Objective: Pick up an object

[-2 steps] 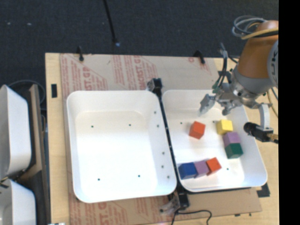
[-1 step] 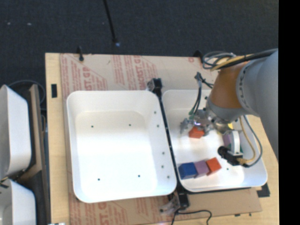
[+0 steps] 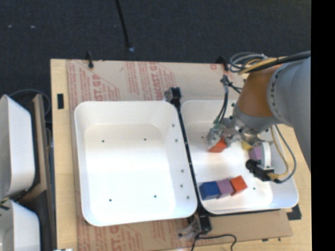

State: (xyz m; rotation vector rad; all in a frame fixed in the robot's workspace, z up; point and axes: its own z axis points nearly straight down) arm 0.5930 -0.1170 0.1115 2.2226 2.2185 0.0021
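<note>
orange block (image 3: 218, 146) – tilted (long axis unclear), touching gripper (image 3: 216, 136)

Red printed lettering is running in repeating rows across the brown cardboard sheet (image 3: 131, 80) that is lying under the two white bins. The rows are showing along the sheet's far strip and down its left margin beside the left bin (image 3: 84, 140). The characters are appearing inverted and blurred, so no word, brand or number is reading with certainty.
</note>
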